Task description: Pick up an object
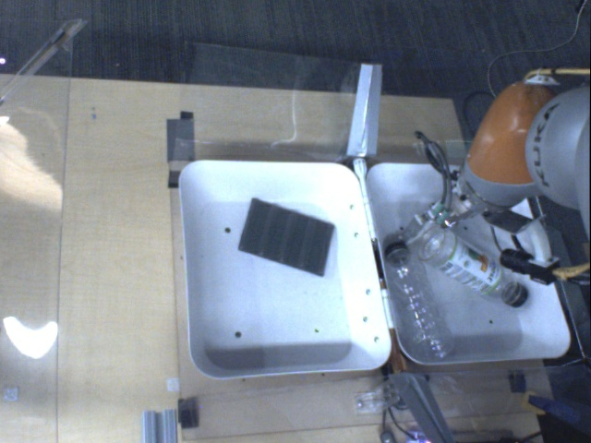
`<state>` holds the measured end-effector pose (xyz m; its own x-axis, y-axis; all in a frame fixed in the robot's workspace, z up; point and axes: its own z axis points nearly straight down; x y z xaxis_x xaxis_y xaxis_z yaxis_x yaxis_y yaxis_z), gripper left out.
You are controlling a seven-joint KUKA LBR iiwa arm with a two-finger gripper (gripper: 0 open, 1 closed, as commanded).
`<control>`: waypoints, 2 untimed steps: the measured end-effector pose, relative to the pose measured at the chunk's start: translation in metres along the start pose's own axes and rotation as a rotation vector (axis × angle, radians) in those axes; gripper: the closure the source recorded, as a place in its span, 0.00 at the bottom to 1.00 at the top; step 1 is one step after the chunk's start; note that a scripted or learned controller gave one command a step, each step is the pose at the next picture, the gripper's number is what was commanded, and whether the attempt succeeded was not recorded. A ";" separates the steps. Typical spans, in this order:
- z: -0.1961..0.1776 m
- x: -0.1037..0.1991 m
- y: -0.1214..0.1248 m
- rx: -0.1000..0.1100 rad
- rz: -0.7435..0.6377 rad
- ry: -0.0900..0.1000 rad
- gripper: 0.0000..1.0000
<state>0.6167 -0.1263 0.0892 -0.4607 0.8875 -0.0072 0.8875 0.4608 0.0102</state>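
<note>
From my remote seat I see the arm (531,141) reaching into the right bin (545,340), its hand (441,218) down by the neck end of a clear plastic bottle (466,264) that lies on its side there, slanting toward the bin's lower right; whether the hand is spread or pinching, I cannot tell. My worry is the bottle (round, slick, probably light) rolling or squirting out of an off-centre squeeze. The dark flat slab (286,236) in the left bin (277,358) sits well apart.
</note>
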 end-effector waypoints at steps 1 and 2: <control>-0.014 0.000 0.004 -0.009 -0.003 -0.004 1.00; -0.013 0.000 0.004 -0.009 -0.003 -0.003 0.00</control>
<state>0.6199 -0.1244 0.1028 -0.4630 0.8863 -0.0104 0.8861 0.4631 0.0187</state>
